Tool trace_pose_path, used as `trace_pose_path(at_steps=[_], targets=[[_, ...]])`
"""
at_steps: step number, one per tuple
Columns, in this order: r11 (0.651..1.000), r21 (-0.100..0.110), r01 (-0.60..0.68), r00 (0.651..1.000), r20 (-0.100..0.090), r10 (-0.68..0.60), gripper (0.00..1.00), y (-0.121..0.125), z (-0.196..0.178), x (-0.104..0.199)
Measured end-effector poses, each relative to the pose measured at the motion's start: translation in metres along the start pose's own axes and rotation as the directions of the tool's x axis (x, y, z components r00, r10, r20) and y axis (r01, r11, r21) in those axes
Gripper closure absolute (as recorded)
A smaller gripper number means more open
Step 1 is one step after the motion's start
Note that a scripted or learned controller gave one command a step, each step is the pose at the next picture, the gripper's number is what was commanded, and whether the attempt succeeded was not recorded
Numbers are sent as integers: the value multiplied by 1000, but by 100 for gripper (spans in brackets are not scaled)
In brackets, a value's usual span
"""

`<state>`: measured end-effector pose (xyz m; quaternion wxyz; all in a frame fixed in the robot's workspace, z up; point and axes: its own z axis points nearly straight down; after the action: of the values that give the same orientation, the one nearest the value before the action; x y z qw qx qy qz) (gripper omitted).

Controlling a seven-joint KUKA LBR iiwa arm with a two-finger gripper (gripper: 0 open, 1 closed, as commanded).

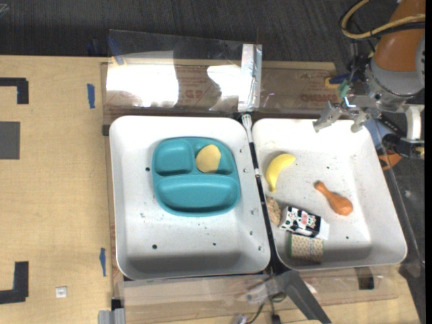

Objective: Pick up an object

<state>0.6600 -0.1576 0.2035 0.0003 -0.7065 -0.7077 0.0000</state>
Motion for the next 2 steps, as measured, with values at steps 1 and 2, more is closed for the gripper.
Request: trace_pose_path(at_steps=[1,2], targets=[[984,10,-176,984,1,176,0,-57,102,-27],[968,-4,-252,968,0,252,0,-97,117,-22]])
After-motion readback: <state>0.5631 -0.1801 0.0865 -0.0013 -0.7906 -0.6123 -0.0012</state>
